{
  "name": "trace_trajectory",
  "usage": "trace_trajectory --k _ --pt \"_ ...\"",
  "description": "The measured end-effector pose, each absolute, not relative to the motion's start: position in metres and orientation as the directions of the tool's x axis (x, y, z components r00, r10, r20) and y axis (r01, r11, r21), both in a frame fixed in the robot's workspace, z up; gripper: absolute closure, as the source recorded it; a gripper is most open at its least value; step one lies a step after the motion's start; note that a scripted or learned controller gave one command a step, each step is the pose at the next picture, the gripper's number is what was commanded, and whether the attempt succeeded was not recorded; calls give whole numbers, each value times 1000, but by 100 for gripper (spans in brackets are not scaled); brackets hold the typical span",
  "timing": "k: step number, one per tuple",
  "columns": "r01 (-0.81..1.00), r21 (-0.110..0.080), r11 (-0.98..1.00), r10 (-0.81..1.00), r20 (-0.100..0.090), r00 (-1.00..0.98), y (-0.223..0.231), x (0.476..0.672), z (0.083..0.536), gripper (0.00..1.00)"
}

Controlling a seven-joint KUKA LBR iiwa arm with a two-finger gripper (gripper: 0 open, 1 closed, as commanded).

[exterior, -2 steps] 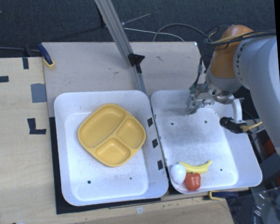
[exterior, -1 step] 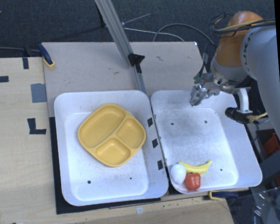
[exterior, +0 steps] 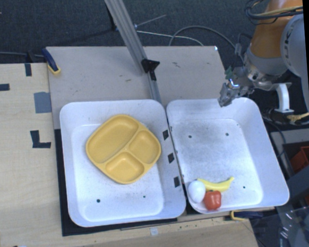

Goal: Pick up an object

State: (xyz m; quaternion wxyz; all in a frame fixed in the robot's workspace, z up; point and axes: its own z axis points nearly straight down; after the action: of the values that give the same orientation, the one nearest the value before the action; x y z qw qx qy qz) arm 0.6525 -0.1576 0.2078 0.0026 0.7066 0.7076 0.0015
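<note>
A view from above, at a slant, onto a surface [exterior: 19, 157] that carries two shallow white bins side by side. The left bin [exterior: 78, 206] holds a yellow divided plate [exterior: 123, 148] with three compartments, lying flat and turned at an angle, near the middle of the bin and a little toward its far side. The right bin [exterior: 219, 136] has a speckled, scuffed floor and three small things crowded together in its near left corner: a white ball [exterior: 196, 190] against the left wall, a yellow banana [exterior: 219, 184] just beside it and curving away to the right, and a red pepper [exterior: 213, 199] touching both from the near side. The grey arm with its orange band [exterior: 270, 28] comes in from the right, and its gripper [exterior: 226, 97] hangs over the far right corner of the right bin, at the rim, well apart from the three small things. Nothing can be seen between its fingers, and whether they are spread or pressed together cannot be told from this view. A slim metal pole [exterior: 128, 32] leans in from the top, ending between the two bins at their far edge. Bits of dark tape [exterior: 38, 140] mark the wood to the left.
</note>
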Motion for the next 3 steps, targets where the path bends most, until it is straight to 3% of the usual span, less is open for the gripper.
trace_trajectory --k 1,3 --pt "1000 5 2 1000 -1 -2 -157 654 252 100" --pt "1000 -2 6 1000 1 -6 -56 631 241 100"
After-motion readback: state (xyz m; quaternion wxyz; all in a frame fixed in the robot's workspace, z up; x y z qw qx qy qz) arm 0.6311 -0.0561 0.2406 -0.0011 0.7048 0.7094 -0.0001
